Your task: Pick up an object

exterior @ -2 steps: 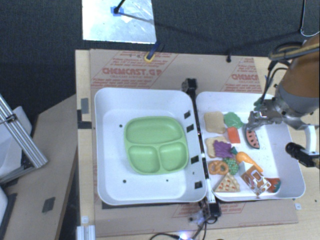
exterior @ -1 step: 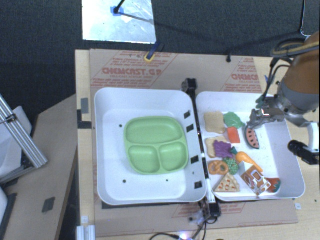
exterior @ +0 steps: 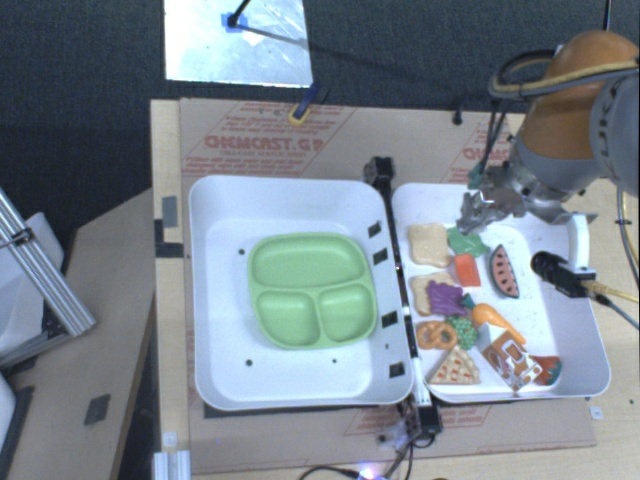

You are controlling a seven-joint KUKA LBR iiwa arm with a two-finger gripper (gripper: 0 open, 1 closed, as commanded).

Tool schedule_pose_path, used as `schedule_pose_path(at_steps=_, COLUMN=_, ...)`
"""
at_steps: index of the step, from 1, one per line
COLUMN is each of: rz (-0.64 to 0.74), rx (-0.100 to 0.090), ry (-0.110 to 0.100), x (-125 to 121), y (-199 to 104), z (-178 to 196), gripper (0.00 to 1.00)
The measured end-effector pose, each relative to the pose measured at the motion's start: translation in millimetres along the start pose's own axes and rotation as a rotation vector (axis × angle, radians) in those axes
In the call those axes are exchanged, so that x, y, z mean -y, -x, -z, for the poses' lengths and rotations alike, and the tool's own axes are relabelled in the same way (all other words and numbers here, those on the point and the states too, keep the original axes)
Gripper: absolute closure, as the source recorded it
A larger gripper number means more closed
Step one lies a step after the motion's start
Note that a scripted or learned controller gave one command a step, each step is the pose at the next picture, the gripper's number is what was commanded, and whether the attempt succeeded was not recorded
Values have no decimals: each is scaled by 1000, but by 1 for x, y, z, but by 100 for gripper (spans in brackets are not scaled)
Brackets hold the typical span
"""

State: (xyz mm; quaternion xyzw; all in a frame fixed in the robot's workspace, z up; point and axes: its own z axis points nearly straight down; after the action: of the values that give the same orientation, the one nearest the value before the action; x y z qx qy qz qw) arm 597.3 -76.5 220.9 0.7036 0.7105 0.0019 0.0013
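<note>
Clutter is packed into the R bin [exterior: 563,320], mostly toy food. A toast slice [exterior: 427,243] is laid toward the far-left part, w/ a green toy piece [exterior: 466,241] just beside it on the right. An orange-red block [exterior: 467,269] is set against that piece on the near side. A watermelon wedge [exterior: 503,270] is placed right of the block, slightly apart.

Nearer the camera, a second bread slice [exterior: 428,296] is seen w/ a purple item [exterior: 450,296] on top. Below these, a pretzel [exterior: 435,335], a broccoli floret [exterior: 463,328], a carrot [exterior: 492,318], a pizza slice [exterior: 455,369] and an orange-and-white boxy toy [exterior: 510,356] are crowded together, several touching.

The L bin [exterior: 222,268] is occupied by a green tray [exterior: 310,288] w/ three compartments. Both bins are rested on a printed cardboard sheet [exterior: 260,140].

The gripper [exterior: 480,211] is positioned over the far part of the R bin, directly above the green toy piece, approx. at its far edge. Contact can't be confirmed. How wide it is opened cannot be told from this angle, nor whether anything is held. The green piece is hemmed in on two sides by the toast and the block.
</note>
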Motion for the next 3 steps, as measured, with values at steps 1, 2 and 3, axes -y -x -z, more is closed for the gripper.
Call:
schedule_pose_path(at_steps=1, rz=-1, rx=0, ry=1, x=-41, y=-37, z=4, gripper=100)
schedule_pose_path(at_steps=2, rz=-3, rx=1, ry=-1, x=-45, y=-50, z=8, gripper=100)
schedule_pose_path(at_steps=3, rz=-9, rx=2, ry=-4, x=-29, y=-44, z=-4, gripper=100)
